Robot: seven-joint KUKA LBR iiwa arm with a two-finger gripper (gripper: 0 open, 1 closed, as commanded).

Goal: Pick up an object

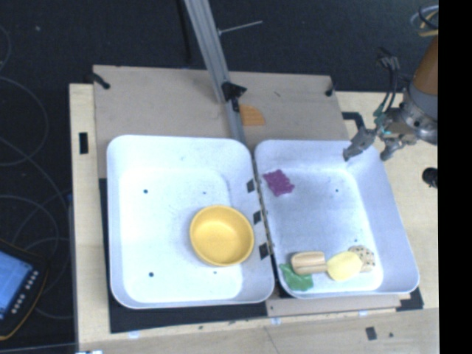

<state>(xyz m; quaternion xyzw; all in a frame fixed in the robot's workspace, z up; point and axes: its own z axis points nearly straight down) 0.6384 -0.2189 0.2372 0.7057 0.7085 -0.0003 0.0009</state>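
Gripper [373, 145] first: from my seat it sits at the upper right corner of the right bin [383, 220], its two grey fingers [355, 147] spread apart with open space between them and nothing caught there. One finger reaches over the bin's top rim, the other stands just outside it toward the bench [169, 105]. I see little of the arm [426, 87], since it is cut off at the right side, and the wrist is a tangle of cables and brackets that I can't sort out. Inside the right bin, a purple piece [279, 182] lies alone near the upper left, close to the divider between the bins. Well apart from it, along the bin's near wall, four things crowd together: a tan block [307, 262], a yellow lump [343, 266] touching its right end, a speckled beige ball [363, 255] tucked partly behind the lump, and a green scrap [295, 278] partly hidden under the block. I can't tell what any of these really are at this sharpness. The left bin [140, 220] holds a yellow bowl [221, 235], upright, near its lower right. A grey metal rail [209, 46] slants down from the top edge, where it is cut off, and ends between the two bins. At the lower left, a handheld screen [15, 286] is cropped by the edge.
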